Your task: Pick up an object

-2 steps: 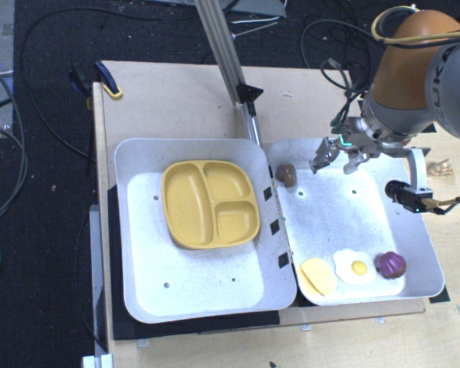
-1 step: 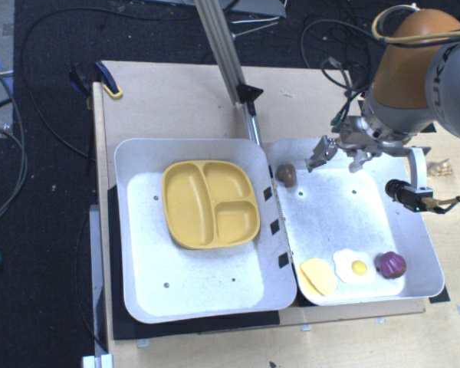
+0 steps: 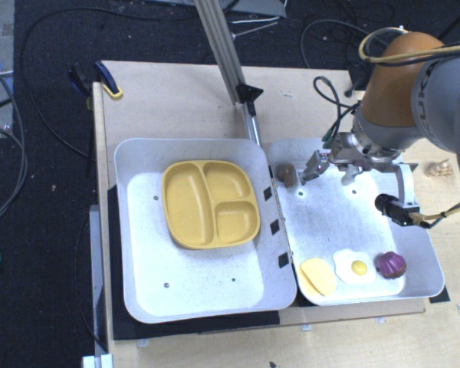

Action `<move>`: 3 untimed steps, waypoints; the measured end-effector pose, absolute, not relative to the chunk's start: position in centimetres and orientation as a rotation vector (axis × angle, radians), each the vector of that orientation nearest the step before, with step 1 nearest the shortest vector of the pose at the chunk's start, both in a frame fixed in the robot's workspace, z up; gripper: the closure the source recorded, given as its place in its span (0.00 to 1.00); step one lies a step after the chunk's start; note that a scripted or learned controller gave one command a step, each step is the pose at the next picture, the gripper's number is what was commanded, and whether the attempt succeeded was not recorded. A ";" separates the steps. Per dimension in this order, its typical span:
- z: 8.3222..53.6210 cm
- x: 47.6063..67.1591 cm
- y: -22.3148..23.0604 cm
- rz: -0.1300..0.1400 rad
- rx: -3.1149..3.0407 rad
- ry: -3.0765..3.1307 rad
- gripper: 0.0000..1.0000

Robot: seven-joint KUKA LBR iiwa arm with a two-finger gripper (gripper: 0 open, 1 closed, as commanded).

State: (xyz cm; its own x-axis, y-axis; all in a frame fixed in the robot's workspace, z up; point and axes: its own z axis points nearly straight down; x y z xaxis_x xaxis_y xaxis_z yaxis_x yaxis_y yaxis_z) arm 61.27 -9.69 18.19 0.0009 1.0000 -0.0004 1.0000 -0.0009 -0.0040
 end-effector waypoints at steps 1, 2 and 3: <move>12.0 60.4 -9.8 0.007 -2.220 -2.216 0.00; 9.1 60.4 -9.8 0.002 -2.222 -2.220 0.00; 10.3 60.5 -9.8 0.000 -2.225 -2.221 1.00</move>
